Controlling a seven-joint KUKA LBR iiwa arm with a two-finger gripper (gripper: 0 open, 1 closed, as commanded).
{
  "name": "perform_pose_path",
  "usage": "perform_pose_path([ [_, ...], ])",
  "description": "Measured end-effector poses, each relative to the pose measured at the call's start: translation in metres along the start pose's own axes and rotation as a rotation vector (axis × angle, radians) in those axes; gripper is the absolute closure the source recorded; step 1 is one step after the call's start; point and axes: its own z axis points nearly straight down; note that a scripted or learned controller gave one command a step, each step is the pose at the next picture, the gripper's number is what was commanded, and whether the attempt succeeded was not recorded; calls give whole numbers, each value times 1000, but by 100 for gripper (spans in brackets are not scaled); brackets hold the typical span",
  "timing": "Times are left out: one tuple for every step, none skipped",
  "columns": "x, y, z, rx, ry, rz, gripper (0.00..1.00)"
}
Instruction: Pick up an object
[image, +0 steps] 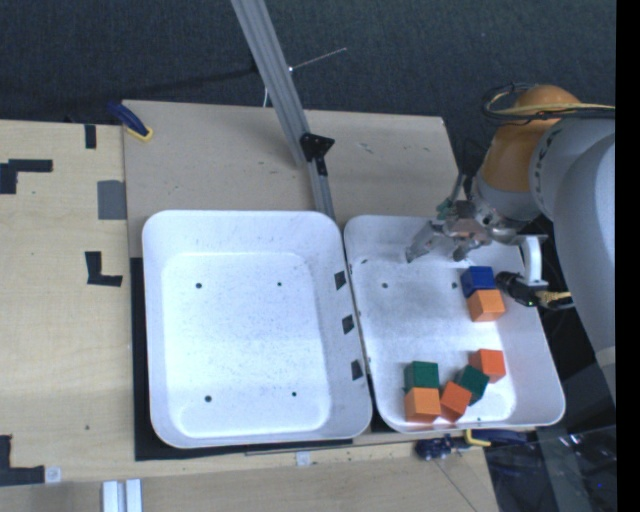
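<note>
Tan counter (230, 150) across most of the frame, bearing two white bins side by side; left bin (240, 225) at centre, right bin (395, 235) at centre right, walls keeping the blocks from scattering; grey arm (580, 200) entering from the right edge; hand (450, 232) over the right bin's upper part, grip state impossible to tell, nothing visibly held; blue block (478, 279) touching orange block (487, 304) just below it, likeliest targets; green and orange blocks (450, 385) clustered lower right.
</note>
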Motion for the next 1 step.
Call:
perform_pose_path([
  [0,2,-14,-6,-2,-2,100],
])
